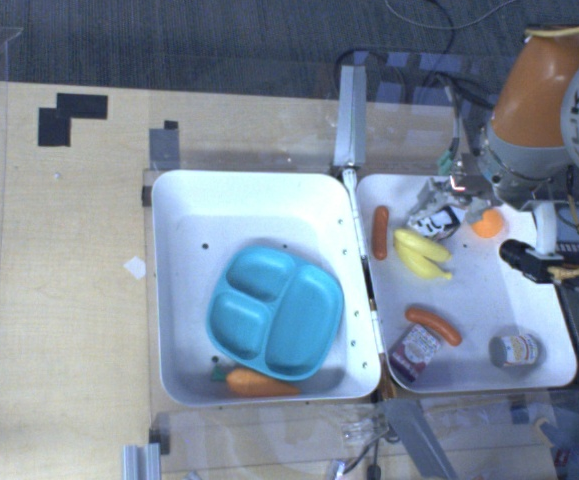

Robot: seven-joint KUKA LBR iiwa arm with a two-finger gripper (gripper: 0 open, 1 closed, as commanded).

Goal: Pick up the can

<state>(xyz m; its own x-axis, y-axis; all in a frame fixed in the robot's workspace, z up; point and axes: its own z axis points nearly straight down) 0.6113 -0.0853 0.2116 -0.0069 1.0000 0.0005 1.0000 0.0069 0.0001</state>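
The can (515,349), small and silvery with a pale label, lies in the front right corner of the right bin (544,298). My gripper (437,215) hangs over the back of that bin, just above the bananas (421,252) and left of a small orange (487,225). It is well away from the can, which sits toward the front with nothing touching it. The arm's grey and orange wrist (544,98) reaches in from the upper right.
The right bin also holds a sausage (380,231) by its left wall, a second sausage (434,326) and a dark red packet (415,352) near the front. In the left bin (184,268) lie a blue divided plate (275,311) and a carrot (259,383).
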